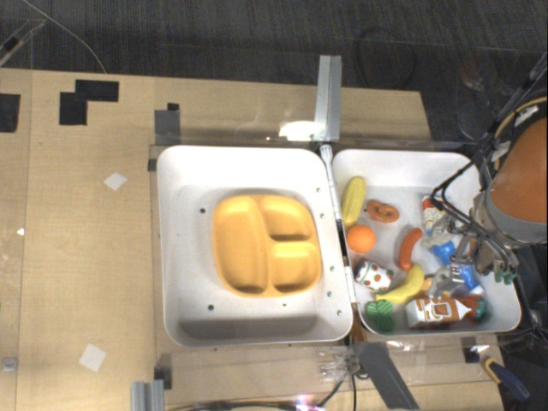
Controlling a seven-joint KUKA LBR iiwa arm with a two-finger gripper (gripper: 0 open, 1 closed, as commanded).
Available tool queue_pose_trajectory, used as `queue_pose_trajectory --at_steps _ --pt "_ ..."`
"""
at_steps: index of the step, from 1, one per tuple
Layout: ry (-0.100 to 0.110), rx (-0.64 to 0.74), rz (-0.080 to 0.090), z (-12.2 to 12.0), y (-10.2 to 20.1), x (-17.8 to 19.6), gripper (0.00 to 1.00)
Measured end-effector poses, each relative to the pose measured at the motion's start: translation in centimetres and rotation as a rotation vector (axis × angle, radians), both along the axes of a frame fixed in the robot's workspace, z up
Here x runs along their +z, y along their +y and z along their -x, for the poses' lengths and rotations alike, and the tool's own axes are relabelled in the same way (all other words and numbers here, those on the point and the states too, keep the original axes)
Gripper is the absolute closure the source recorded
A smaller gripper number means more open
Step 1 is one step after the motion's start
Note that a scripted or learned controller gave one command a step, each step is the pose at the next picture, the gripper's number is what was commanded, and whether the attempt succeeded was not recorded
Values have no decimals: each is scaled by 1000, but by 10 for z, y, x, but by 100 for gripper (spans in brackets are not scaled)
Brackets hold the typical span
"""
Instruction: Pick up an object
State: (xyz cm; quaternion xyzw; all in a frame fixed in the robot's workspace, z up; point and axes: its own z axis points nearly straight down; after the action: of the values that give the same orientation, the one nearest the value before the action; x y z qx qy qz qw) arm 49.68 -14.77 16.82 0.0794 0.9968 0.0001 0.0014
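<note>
arm (522, 191) reaches over right bin (402, 165) | hand (458, 268) low among toys, grip: cannot tell | banana (404, 289), orange (361, 239), corn (353, 200) in right bin | yellow tray (265, 243) in left bin (188, 229)

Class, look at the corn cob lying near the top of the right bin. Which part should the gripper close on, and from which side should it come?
Probably the corn cob's middle, coming straight down from above. It lies flat and long, running roughly up and down the view, so the fingers should close across its narrow width. White floor shows on both long sides; the bin wall sits close on the left, so keep that finger tight.
</note>
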Motion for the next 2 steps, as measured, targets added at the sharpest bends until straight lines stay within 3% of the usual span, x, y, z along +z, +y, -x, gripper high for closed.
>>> queue_pose_trajectory --at_steps 1,2 --pt "-16 -60 3 -69 10 -78 0" --pt "-11 163 3 -117 7 -79 0"
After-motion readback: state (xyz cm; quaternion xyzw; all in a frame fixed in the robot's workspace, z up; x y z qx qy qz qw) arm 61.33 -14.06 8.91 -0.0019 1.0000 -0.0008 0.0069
